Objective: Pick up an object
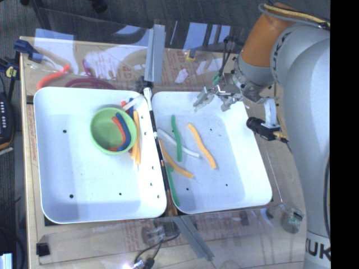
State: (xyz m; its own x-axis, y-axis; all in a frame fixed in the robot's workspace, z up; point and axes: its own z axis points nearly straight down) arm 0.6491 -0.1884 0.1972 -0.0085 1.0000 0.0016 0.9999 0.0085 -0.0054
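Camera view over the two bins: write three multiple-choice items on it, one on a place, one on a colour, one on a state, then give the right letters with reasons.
1. Where is the green bowl?
A. in the left bin
B. in the right bin
C. on the bench outside both bins

2. What colour is the long strip lying right of centre in the right bin?
A. blue
B. orange
C. black

3. What is between the fingers of the gripper?
A. the bowl
B. a green strip
C. nothing

Answers: 1 A, the bowl rests on the left bin's floor. 2 B, it is plainly orange. 3 C, the fingers are spread with bare bin floor between them.
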